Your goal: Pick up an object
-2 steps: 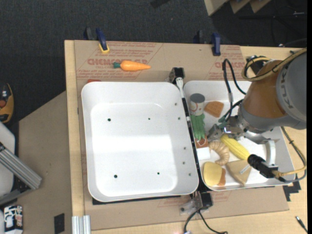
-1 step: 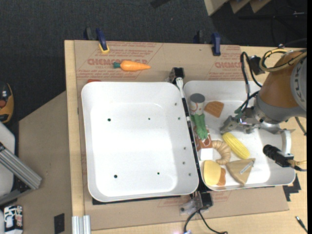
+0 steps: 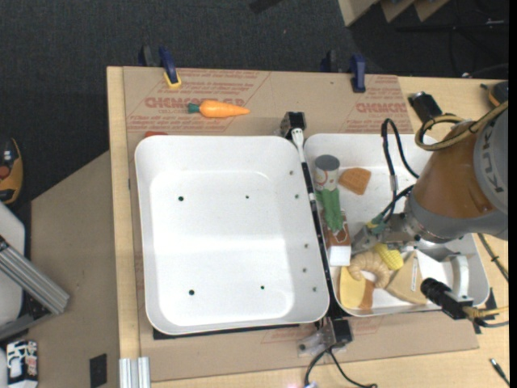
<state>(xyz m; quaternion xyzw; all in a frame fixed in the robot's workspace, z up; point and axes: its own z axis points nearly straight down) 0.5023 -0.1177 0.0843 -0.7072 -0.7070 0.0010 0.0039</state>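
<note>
The arm [image 3: 457, 186] reaches in from the right and bends down over the right bin [image 3: 367, 145]. Its gripper [image 3: 386, 234] hangs low among a heap of small things near the bin's front. Under and beside it lie a yellow corn-like piece [image 3: 390, 257], a tan lumpy toy [image 3: 367, 263], a yellow wedge [image 3: 350, 289] and a white block [image 3: 339, 255]. Farther back in the same bin are a green bottle with a grey cap [image 3: 328, 186] and an orange chunk [image 3: 355, 180]. The wrist hides the fingertips.
The left bin [image 3: 222, 233] lies next to the right one. A toy carrot [image 3: 220, 110] rests on the cardboard behind the left bin. Blue clamps [image 3: 170, 69] [image 3: 357, 71] hold the board's far edge. Black cables [image 3: 389, 148] loop over the right bin.
</note>
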